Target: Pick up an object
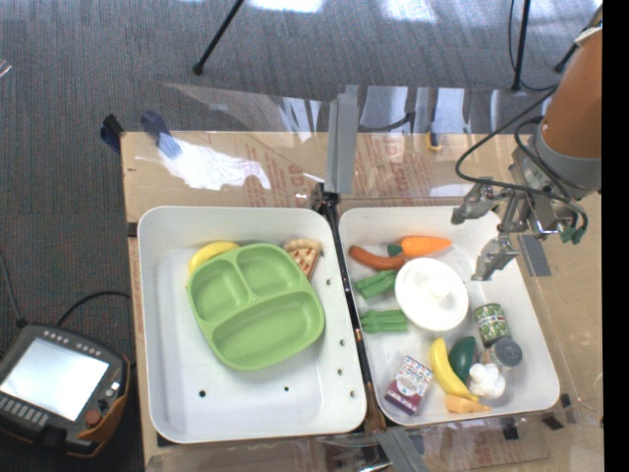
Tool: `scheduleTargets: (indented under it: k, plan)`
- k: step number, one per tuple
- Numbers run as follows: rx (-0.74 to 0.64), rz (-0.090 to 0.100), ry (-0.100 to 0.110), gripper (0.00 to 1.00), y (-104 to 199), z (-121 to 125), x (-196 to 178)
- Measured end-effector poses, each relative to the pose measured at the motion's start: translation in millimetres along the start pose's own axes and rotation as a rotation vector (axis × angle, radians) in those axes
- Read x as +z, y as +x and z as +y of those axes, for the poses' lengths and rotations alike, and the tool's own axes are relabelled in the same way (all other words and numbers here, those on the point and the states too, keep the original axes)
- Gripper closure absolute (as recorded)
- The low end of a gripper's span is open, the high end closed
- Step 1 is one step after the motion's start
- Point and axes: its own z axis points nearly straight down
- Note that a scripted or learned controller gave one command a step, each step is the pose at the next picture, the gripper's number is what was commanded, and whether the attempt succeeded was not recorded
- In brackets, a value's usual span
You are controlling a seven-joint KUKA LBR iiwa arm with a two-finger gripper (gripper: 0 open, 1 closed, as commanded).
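My gripper (481, 235) hangs over the upper right part of the right bin (543, 354), open, with nothing between its fingers. Just left of it lies an orange carrot (426, 246); a white round bowl (430, 294) sits below and to the left. Also in this bin are a brown sausage (372, 258), two green bean pods (374, 284), a small can (488, 323), a second can (507, 352), a banana (446, 367), a dark green fruit (462, 352), a white garlic bulb (486, 380) and a small box (408, 383).
The left bin (167, 362) holds a green divided plate (256, 306), with a yellow banana (210, 254) and a pizza slice (306, 256) at its far edge. A grey post (341, 147) stands behind the bins. A tablet (57, 382) lies on the floor at the left.
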Motion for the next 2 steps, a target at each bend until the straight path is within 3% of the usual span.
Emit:
scheduleTargets:
  k: [1,2]
  plan:
    - [0.107,0.016,-0.004,0.00,-40.2,53.5,130.3]
    - [0.211,-0.007,-0.002,0.00,-45.2,16.4,190.6]
